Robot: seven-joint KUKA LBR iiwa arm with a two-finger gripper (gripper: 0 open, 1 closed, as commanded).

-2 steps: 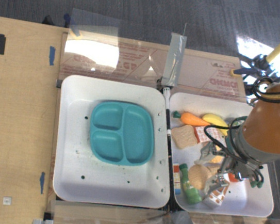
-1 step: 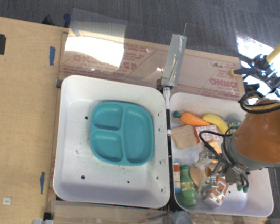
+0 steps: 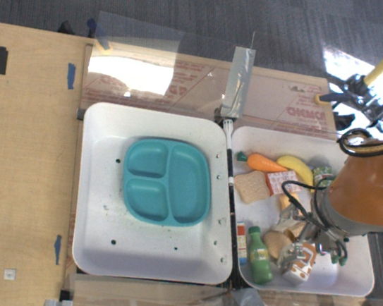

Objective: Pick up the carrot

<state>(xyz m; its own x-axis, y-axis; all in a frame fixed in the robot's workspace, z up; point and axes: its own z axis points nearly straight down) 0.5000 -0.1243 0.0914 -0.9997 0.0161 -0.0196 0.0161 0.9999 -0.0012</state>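
Hovering: gripper (image 3: 299,256) low over clutter near right bin's (image 3: 358,280) front edge | fingers: can't tell open or closed | carrot (image 3: 267,164) lying near that bin's back-left corner, just beside banana (image 3: 296,169), well apart from gripper | teal tray (image 3: 168,181) mid left bin (image 3: 93,191)

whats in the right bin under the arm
The right bin holds a carrot, banana, green bottle and bread slice. The arm covers the items beneath it.
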